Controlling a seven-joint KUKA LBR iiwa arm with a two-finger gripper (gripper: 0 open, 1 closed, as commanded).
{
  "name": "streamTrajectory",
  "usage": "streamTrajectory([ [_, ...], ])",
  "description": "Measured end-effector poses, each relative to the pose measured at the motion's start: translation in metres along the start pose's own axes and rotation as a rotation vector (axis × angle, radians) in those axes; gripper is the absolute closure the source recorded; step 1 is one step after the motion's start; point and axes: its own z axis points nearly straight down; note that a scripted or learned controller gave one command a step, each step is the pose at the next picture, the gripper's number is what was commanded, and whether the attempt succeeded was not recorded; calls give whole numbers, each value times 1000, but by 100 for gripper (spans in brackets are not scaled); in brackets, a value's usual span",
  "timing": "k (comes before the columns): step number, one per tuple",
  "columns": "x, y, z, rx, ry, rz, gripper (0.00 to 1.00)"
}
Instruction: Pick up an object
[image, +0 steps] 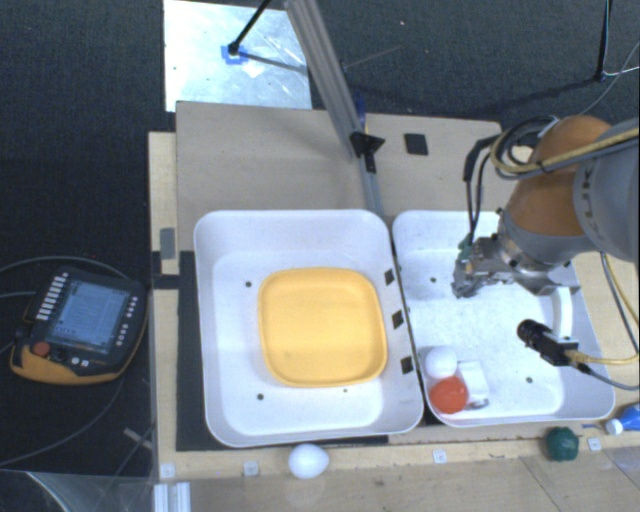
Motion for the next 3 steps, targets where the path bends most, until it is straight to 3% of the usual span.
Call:
streamTrajectory([
  [3,1,-1,-141,1,0,0,100],
])
